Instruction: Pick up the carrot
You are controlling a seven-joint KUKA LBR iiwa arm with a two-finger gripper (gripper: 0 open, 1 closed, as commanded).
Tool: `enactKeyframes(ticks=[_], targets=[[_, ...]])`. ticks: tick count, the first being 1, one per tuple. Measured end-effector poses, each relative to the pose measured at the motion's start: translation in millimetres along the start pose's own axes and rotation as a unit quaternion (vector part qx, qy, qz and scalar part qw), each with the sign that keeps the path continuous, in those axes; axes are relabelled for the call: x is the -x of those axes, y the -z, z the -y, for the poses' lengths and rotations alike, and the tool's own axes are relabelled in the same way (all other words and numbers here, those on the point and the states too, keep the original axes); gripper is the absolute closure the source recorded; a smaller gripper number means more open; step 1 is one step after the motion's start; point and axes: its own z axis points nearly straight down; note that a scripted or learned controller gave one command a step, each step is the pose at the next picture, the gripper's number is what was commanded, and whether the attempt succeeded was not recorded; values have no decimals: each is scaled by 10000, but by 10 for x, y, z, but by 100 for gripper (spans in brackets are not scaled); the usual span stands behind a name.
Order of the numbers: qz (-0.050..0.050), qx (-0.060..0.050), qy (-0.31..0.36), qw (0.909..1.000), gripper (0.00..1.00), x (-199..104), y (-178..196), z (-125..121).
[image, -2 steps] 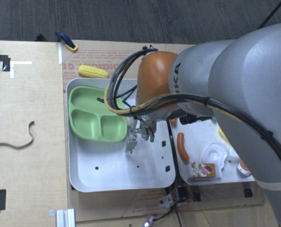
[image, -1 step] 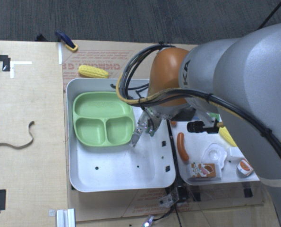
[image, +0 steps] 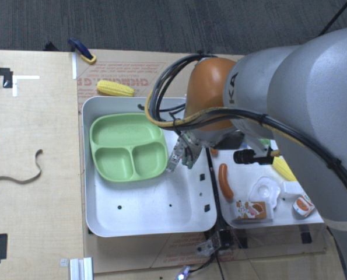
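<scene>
The carrot (image: 224, 179), a slim orange-red stick, lies in the right bin (image: 278, 217) close to the divider between the bins. My gripper (image: 182, 155) hangs over the left bin (image: 138, 214), just off the right rim of a green divided plate (image: 128, 146). It is to the left of the carrot and apart from it. I see nothing held at its tip. The big grey arm covers the back part of the right bin.
In the right bin lie a yellow piece (image: 284, 168), a clear cup (image: 263, 189), a printed packet (image: 252, 210) and a small orange-white item (image: 303, 205). A corn cob (image: 115, 88) rests on cardboard behind the left bin.
</scene>
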Motion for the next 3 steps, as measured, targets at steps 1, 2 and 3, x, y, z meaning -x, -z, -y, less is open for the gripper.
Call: enactKeyframes(ticks=[1,2,3], targets=[[103,48,2030,9791,100,598,-56,-267],[133,48,2026,9792,100,619,49,-260],[196,1,4182,9082,100,731,33,-355]])
